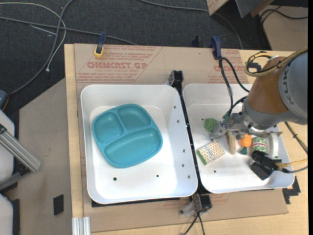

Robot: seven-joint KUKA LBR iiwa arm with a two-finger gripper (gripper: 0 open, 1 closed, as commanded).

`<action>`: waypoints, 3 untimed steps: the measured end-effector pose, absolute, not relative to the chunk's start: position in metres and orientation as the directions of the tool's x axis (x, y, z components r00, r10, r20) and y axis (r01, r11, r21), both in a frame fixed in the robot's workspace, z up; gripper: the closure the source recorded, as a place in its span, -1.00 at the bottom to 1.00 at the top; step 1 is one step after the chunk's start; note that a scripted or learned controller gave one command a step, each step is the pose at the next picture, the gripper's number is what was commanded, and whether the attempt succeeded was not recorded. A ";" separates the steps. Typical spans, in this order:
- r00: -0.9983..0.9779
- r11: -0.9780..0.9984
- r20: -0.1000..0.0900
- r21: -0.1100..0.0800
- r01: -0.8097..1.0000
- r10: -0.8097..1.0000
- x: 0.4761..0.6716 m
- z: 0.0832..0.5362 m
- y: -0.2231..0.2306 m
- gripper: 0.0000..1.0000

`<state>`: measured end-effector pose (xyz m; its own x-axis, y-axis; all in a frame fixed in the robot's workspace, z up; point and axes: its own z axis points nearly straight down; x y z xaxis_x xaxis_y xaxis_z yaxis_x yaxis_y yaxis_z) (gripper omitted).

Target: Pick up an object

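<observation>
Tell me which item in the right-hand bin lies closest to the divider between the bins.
The patterned green-and-white block, at the bin's left side. The green object and the orange one sit farther right.

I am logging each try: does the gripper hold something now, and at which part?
Cannot tell. The gripper is down among small items in the right bin, but nothing shows clearly between its fingers.

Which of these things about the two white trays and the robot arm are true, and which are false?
1. A teal divided plate lies in the left bin. True.
2. The arm's tool is over the left bin. False: it is over the right bin.
3. A patterned packet lies in the right bin. True.
4. The plate is red. False: it is teal.
5. A small green object lies left of the tool. True.
</observation>
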<state>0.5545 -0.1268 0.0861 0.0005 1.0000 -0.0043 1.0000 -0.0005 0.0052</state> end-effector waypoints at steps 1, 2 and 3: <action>0.001 -0.001 0.000 0.004 1.000 1.000 0.554 0.097 -0.125 1.00; -0.001 0.001 0.000 0.003 1.000 1.000 0.557 0.140 -0.124 1.00; -0.002 0.002 -0.001 0.004 1.000 1.000 0.565 0.188 -0.118 1.00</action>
<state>0.5652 -0.1185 0.1876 -0.0017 1.0000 -0.0006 1.0000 0.0017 0.0045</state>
